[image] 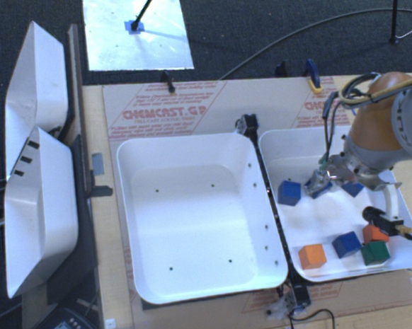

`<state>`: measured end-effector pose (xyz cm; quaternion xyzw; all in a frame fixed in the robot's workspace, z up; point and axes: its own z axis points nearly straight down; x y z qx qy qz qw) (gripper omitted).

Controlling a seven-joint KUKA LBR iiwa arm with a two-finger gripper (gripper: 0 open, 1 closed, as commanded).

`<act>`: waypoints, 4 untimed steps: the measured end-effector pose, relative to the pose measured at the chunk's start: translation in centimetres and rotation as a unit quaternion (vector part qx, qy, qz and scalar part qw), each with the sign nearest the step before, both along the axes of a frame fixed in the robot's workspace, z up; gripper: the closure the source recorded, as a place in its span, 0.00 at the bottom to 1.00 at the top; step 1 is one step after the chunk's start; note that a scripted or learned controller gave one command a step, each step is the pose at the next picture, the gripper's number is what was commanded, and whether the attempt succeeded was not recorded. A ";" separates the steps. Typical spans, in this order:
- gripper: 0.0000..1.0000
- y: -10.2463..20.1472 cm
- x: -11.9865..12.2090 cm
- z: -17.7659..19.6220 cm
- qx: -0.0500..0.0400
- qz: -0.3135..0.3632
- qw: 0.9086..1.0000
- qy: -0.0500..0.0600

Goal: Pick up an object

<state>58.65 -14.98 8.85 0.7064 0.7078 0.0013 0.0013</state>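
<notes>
Several small blocks lie in the right bin [318,219]. A blue block [288,193] sits near its left wall. Along the front edge are an orange block [312,256], a second blue block [346,244], a green block [375,253] and a red-orange block [375,233]. Part of another blue piece [352,189] shows under the wrist. My gripper [319,185] hangs low over the bin's middle, just right of the first blue block. Nothing visible is held in it.
The left bin [196,225] has nothing in it. Spare white bins [36,173] lean at the far left. A metal plate [137,31] lies behind the bench. A blue clamp [313,74] and cables sit at the back right.
</notes>
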 end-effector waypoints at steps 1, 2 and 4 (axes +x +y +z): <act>1.00 5.2 1.9 8.8 0.000 0.002 1.000 -0.002; 1.00 8.7 4.6 23.1 0.000 0.001 1.000 -0.005; 1.00 23.6 3.5 10.3 0.001 0.002 1.000 0.004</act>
